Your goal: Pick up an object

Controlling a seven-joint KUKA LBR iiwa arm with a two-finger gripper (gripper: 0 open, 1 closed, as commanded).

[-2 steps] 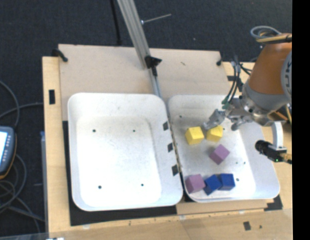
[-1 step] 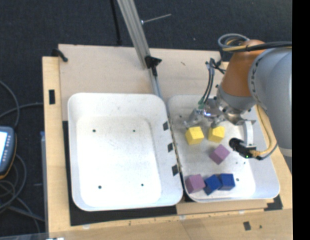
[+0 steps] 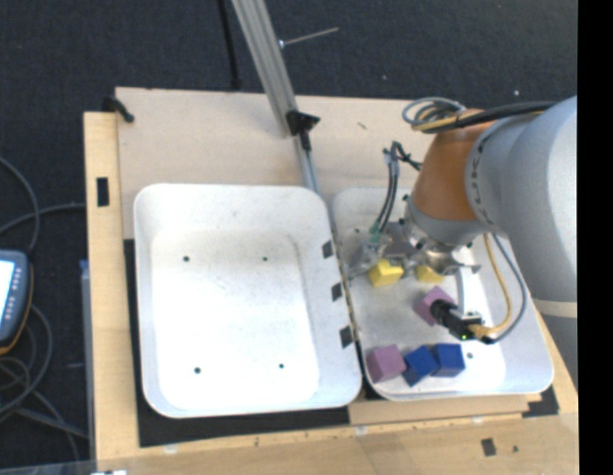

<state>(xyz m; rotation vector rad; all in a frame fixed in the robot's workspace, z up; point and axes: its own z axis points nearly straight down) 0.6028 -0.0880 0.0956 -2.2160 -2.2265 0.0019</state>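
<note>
The big grey arm is the closest thing. It comes in from the right side and bends down over the right bin. It has an orange band just above the wrist. The gripper hangs low over the back part of this bin, near the wall next to the left bin. The wrist hides it from above, so I cannot tell if it is open or closed, or if it holds anything. A yellow block lies just beside the gripper, on the side toward the left bin. A second yellow block lies just beside it on the other side. A purple block sits a little nearer the front, close to the second yellow block. Three more blocks lie in a row along the front wall of the right bin: a second purple block, then a blue block, then a second blue block. The two blue ones touch each other. Both bins are white and sit side by side on a pale wooden bench. A silver metal pole leans up from the back of the bench. On the dark floor to the left is a small screen with black cables near it.
</note>
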